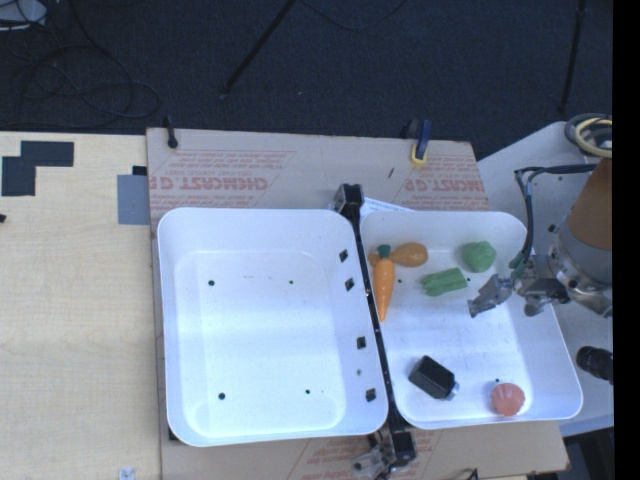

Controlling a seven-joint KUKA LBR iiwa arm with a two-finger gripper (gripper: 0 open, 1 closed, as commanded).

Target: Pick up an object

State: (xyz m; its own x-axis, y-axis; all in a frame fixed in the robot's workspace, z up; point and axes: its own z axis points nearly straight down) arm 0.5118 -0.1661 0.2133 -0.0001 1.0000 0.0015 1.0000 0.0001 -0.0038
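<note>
cardboard sheet (300, 173) under bins reads "chemcast gp".

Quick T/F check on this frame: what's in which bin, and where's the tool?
1. The orange toy carrot lies in the right white bin, along the divider. True.
2. The black rectangular block sits in the left white bin. False: right bin.
3. The tool hangs over the right bin, near its right wall. True.
4. The pink round ball lies at the far edge. False: near corner.
</note>
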